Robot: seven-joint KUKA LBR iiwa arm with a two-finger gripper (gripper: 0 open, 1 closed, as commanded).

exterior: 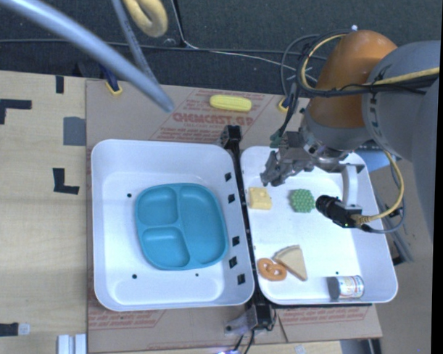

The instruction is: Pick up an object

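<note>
I hover my gripper (274,174) over the right bin (375,247), just above the yellow cheese block (260,199), because it is the nearest thing to take. My fingers seem closed and hold nothing. The green ball (302,200) lies beside. The blue plate (180,226) rests in the left bin (104,205), on a cardboard-covered bench (198,121)

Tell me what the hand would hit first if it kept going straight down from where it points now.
Probably the pale yellow block: the hand hangs just above and beside it in the right bin. Depth is unclear from this slanted view, so it could meet bare bin floor beside the block instead.
</note>
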